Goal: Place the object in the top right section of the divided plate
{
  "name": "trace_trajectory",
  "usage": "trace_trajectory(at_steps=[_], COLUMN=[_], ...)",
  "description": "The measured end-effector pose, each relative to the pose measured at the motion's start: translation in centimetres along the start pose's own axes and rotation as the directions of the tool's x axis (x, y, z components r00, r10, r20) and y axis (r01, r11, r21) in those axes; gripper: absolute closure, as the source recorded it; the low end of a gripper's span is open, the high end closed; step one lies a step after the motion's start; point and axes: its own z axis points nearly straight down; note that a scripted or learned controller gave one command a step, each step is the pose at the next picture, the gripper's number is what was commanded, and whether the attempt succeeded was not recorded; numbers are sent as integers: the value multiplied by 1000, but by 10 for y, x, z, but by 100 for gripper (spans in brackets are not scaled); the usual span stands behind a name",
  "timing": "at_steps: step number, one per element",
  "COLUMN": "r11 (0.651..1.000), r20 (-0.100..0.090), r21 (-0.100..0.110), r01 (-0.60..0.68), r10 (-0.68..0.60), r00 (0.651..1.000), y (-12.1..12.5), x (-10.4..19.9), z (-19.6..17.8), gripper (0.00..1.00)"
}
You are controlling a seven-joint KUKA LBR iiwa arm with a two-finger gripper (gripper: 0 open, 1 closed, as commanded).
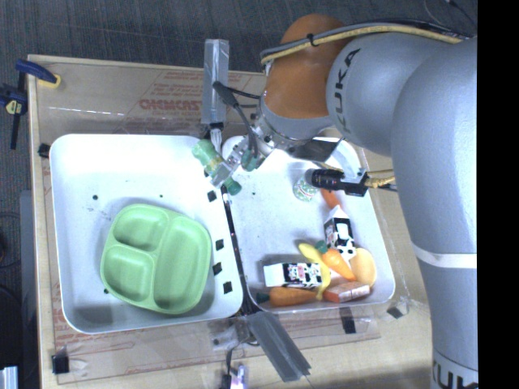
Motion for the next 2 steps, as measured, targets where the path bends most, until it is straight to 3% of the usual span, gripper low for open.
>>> trace_trajectory(at_steps=[1, 2], r11=[1000, 1000], r20=[1, 1], r21=[0, 1], r01=[26, 30], r10=[-26, -30], r00=[1000, 1000], y=[-30, -30], x=[11, 10], z=[0, -10], gripper=[100, 100])
